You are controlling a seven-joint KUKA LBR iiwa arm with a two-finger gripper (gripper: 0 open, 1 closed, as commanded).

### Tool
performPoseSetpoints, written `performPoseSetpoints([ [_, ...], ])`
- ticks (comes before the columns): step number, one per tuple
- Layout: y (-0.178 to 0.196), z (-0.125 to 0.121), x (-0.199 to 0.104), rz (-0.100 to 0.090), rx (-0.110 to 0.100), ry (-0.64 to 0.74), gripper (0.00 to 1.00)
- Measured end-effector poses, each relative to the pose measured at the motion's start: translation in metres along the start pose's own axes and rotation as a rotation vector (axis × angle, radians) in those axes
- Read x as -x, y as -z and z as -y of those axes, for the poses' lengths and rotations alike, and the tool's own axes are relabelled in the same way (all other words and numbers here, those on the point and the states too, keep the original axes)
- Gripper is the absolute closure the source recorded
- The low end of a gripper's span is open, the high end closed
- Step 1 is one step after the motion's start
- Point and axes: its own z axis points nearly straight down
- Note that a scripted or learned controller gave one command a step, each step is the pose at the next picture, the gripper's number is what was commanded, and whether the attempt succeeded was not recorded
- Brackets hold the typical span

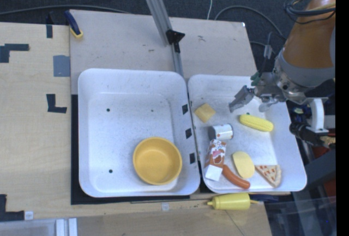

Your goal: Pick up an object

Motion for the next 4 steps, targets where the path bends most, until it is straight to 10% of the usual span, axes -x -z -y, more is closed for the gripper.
performPoseSetpoints([
  [4,-0.141,-0.007,0.018,0.0,0.009,-0.004,0.0],
])
